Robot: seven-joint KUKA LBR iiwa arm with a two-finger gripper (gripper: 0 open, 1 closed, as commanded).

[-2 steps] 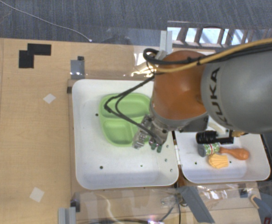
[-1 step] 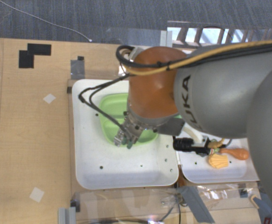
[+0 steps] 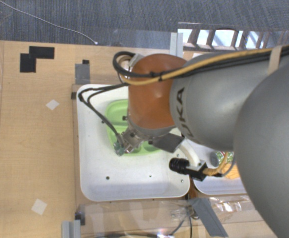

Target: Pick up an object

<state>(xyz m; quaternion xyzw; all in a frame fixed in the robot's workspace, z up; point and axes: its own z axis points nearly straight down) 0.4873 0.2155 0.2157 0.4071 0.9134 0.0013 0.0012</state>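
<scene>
The grey arm with its orange band point(image 3: 151, 90) reaches in from the right and hangs low over the left white bin point(image 3: 92, 177). A light green object point(image 3: 115, 112) lies in that bin, mostly hidden under the wrist; its edges show to the left of and below the arm. The gripper point(image 3: 122, 147) points down at the green object's lower left edge, and its fingertips are hidden by the wrist hardware and cables. Whether it touches the object cannot be made out.
The right bin point(image 3: 218, 185) is largely covered by the arm; a colourful item point(image 3: 226, 158) peeks out at its near edge. Black cables point(image 3: 97, 110) loop from the wrist across the left bin. Tan bench surface lies to the left.
</scene>
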